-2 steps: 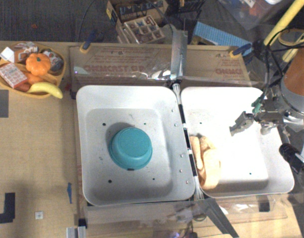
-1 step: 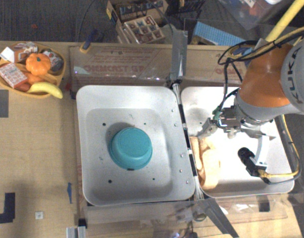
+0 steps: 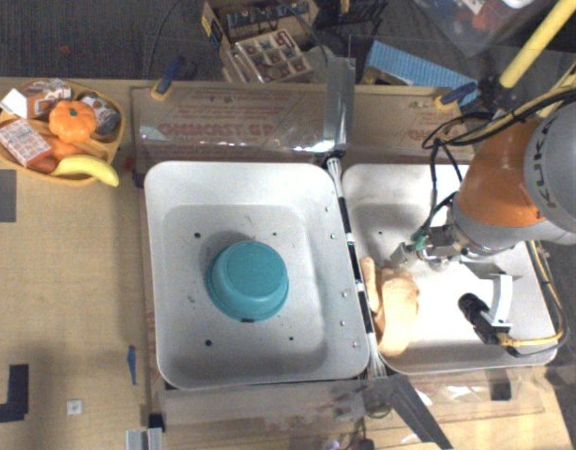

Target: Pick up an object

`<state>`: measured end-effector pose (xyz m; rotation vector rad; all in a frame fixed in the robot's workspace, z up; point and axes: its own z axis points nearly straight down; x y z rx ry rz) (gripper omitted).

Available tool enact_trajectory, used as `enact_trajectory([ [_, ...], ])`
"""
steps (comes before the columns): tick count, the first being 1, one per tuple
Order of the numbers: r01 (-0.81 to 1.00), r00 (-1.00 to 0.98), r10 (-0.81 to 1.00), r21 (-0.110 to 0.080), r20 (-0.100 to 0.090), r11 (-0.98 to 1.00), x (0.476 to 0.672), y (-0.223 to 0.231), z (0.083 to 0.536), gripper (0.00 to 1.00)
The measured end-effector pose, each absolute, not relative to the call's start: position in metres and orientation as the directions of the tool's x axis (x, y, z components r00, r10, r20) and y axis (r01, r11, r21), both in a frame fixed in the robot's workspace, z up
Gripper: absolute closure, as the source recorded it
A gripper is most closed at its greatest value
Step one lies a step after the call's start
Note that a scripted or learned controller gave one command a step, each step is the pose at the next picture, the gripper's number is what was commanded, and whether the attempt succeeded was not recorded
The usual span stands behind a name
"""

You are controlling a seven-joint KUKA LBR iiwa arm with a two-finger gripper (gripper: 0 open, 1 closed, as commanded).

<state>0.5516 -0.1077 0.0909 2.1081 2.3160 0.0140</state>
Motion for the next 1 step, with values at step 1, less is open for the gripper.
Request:
enact_trajectory([
  [1, 0.990, 0.144, 0.990, 0.002, -0.001, -0.144, 0.5594, -0.2081, 0.1470, 0.00],
])
